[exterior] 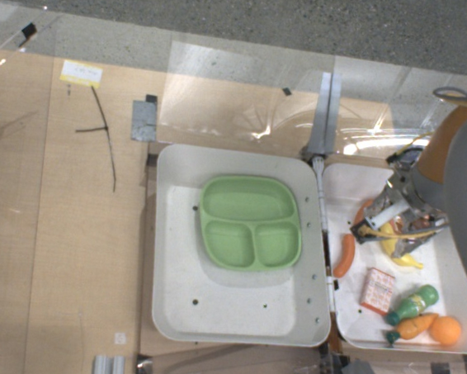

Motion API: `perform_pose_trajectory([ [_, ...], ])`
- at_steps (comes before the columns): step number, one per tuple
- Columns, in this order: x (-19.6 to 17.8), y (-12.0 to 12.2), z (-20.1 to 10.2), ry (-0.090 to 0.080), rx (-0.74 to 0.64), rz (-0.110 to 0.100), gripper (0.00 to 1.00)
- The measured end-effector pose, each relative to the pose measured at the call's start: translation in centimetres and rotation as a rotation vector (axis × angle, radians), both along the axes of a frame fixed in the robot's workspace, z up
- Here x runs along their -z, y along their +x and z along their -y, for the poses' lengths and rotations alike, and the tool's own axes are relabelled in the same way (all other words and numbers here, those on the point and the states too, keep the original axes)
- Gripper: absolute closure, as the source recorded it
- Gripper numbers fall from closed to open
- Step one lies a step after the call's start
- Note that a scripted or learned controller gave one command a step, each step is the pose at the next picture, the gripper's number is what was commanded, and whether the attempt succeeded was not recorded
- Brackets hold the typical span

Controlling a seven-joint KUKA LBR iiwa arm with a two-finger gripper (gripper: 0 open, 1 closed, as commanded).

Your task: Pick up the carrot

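Note:
The carrot (415,326) is small and orange with a green top. It lies near the front edge of the right bin (368,325), between a green bottle (414,303) and an orange (446,330). My gripper (391,227) hangs low over the middle of the right bin, right above a yellow banana (400,245). It is well behind the carrot and apart from it. The grey arm with its orange band (441,146) comes in from the right and hides the bin's far right part.
A red sausage (344,256) lies along the right bin's left wall. A red and white packet (379,289) sits just left of the bottle. The left bin (229,306) holds a green divided plate (250,223).

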State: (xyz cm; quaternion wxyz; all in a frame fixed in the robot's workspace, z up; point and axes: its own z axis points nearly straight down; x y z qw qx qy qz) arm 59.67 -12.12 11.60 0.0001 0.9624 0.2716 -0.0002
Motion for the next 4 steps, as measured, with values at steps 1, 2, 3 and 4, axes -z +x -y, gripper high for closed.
perform_pose_trajectory([
  [1, 2.4, 0.4, -0.1, 0.000, -0.147, 0.003, 0.00],
  [2, 1.2, 0.5, -0.1, -0.002, -0.153, 0.005, 1.00],
  [3, -6.8, -6.3, -0.5, 0.000, -0.244, 0.004, 1.00],
  [4, -5.3, -11.5, 7.5, -0.001, -0.235, 0.002, 1.00],
])
